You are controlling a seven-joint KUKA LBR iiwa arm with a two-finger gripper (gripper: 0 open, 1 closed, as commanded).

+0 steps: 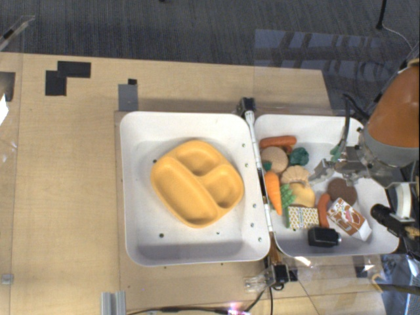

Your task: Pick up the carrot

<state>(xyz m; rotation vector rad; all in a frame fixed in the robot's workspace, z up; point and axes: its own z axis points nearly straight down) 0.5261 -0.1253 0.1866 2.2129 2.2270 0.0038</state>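
Orange and tapering, the carrot [272, 191] lies in the right bin [315, 125], close against that bin's left wall, its thick end toward the far side and its narrow tip pointing toward the near side. Its surface is plain and smooth, and nothing covers it. A green leafy piece [287, 196] sits just beside it on the right, and a round bun [275, 158] sits just beyond its thick end.

From the right the arm [396, 120] reaches in over the right bin, and its tool [335, 167] hangs above the bin's middle, well apart from the carrot. The metal fingers [321, 171] point left toward the pile of toy food; whether they are spread or pressed together cannot be told from this slant, and nothing can be seen between them. A brown disc [342, 190] lies just below the tool, a red-and-white carton [348, 218] nearer the front, and a black block [323, 236] by the near wall. A sausage [277, 141] lies at the far side.

On the tabletop [65, 195] the left bin [141, 241] holds a yellow divided dish [196, 182].
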